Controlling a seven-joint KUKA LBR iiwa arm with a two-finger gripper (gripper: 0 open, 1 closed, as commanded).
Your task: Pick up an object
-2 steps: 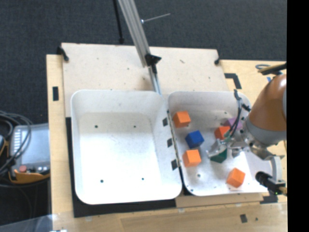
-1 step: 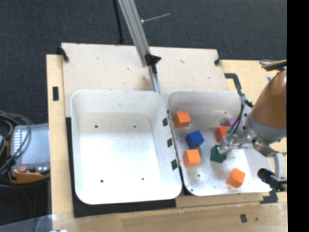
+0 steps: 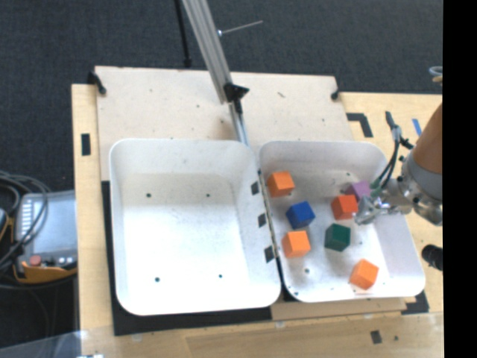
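The right bin [image 3: 395, 274] holds several small blocks. An orange block [image 3: 280, 183] lies at its upper left, a blue block [image 3: 300, 214] below it, and another orange block [image 3: 297, 242] lower still. A dark green block [image 3: 337, 237] sits mid-bin and a third orange block [image 3: 364, 274] near the front right. A red-orange block [image 3: 343, 206] and a purple block [image 3: 360, 190] lie close together at the right. My gripper [image 3: 367, 210] reaches in from the right, low over the bin, just right of the red-orange block and below the purple one.
The left bin [image 3: 186, 230] stands beside the right one on the bench. A slanted metal rail [image 3: 212, 51] rises from behind the bins' junction. Cables and a grey box [image 3: 37, 230] lie off the bench at the left.
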